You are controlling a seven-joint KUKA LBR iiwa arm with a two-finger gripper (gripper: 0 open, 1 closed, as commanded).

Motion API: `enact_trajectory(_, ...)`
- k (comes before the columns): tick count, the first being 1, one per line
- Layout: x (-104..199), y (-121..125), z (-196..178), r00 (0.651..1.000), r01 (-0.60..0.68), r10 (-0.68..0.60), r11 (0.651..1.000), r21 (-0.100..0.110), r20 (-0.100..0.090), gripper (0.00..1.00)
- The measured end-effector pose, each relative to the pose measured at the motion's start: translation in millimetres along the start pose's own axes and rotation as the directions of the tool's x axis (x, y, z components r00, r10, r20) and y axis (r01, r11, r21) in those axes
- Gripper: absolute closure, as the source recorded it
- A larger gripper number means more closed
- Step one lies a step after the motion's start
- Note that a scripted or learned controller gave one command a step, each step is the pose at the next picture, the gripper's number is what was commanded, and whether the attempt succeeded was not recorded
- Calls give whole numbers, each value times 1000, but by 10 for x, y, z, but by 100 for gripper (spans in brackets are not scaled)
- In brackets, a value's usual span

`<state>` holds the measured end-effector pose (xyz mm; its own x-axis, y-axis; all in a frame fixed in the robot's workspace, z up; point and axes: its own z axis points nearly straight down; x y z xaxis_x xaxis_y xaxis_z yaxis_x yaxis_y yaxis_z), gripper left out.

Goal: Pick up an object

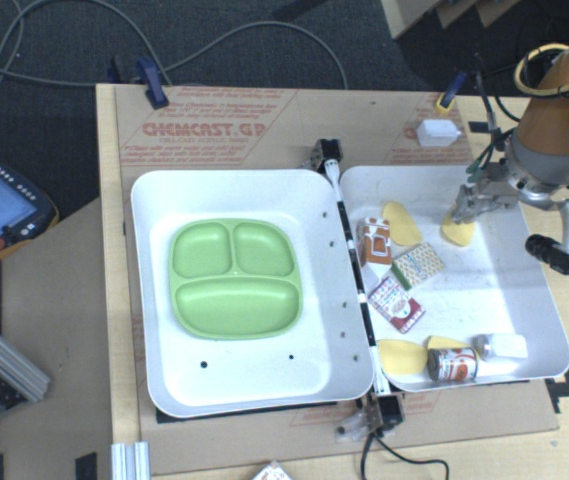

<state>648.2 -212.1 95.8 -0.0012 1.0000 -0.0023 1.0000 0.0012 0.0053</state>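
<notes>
Camera view: gripper (467, 211) sits in the right bin (534, 298), just above a yellow piece (458, 233); jaw state unclear.

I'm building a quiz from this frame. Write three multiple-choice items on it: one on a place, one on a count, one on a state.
1. Where does the green tray lie?
A. Left bin
B. Right bin
C. On the bare bench

2. How many compartments does the tray have?
A. Two
B. Three
C. Five

3. How does the red can rest?
A. Upright
B. On its side
C. Stacked on the tray

Answers:
1. A, the tray sits in the middle of the left bin.
2. B, two small ones sit above one wide one.
3. B, it lies lengthwise at the near edge of the right bin, while the gripper hangs over a yellow piece.
</notes>
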Motion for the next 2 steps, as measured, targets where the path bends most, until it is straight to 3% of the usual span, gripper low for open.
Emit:
enact_trajectory(1,0,-1,2,1000,0,0,1000,1,0,0)
enact_trajectory(2,-15,-9,106,1000,1,-1,1000,4,-5,0)
